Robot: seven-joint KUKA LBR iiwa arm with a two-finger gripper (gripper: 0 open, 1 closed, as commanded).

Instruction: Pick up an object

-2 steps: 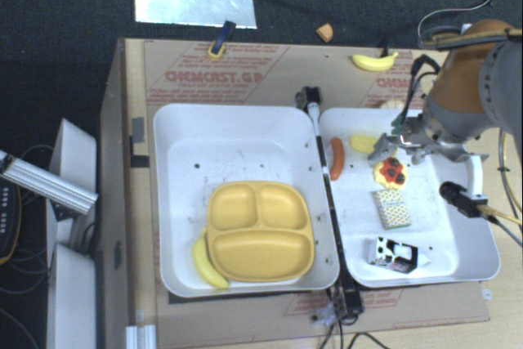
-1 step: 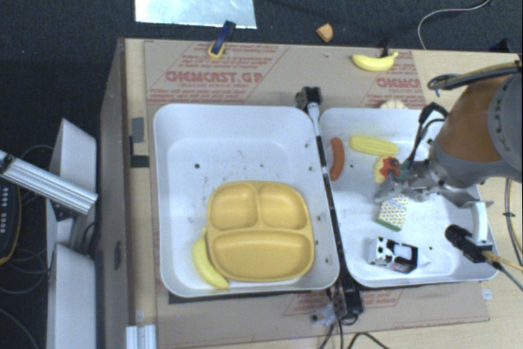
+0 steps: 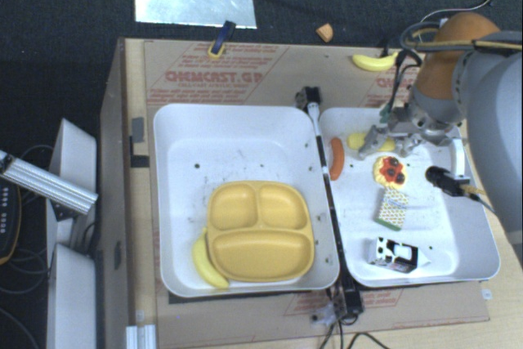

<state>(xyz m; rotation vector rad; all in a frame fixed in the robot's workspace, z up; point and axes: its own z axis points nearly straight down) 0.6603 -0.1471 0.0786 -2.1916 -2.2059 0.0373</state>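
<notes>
While the pincer (image 3: 386, 141) hovers, open floor edges the sponge (image 3: 393, 209).

The tool (image 3: 387, 140) is sitting low over the right bin (image 3: 482, 257), its fingertips too small and blurred for reading their spacing. It is covering part of a small yellow piece (image 3: 356, 141) beside it. The grey arm (image 3: 490, 94) is running off the right edge. The divided yellow plate (image 3: 260, 230) is hiding most of a banana (image 3: 204, 264) in the left bin (image 3: 176, 176).
</notes>
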